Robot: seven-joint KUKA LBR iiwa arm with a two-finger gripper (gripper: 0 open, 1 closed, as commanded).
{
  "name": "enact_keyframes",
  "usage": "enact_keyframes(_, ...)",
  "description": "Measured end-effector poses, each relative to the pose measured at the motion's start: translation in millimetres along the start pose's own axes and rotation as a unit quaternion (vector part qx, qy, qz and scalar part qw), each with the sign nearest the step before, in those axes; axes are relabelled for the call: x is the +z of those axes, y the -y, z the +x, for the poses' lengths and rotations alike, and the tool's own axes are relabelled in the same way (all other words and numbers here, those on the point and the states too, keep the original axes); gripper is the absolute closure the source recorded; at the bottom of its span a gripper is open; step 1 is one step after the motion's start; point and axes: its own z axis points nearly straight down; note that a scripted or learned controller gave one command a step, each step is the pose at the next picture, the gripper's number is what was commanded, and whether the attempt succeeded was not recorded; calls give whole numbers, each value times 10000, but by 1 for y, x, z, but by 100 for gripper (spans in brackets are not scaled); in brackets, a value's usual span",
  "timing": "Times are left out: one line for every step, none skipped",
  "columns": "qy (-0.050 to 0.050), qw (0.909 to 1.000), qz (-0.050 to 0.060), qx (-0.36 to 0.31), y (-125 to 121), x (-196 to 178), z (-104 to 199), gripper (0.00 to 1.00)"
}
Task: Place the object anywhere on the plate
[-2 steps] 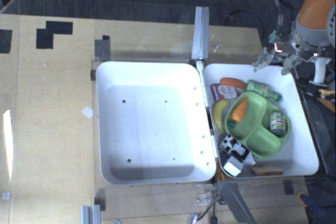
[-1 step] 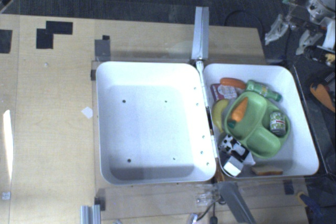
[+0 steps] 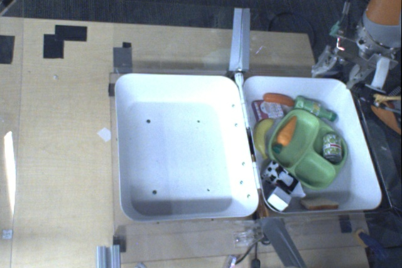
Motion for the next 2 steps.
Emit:
enact_keyframes(0,9997,-3,224,1,42,2,0)
enact_keyframes(-9,9955,-13,942,-7,40,-16,0)
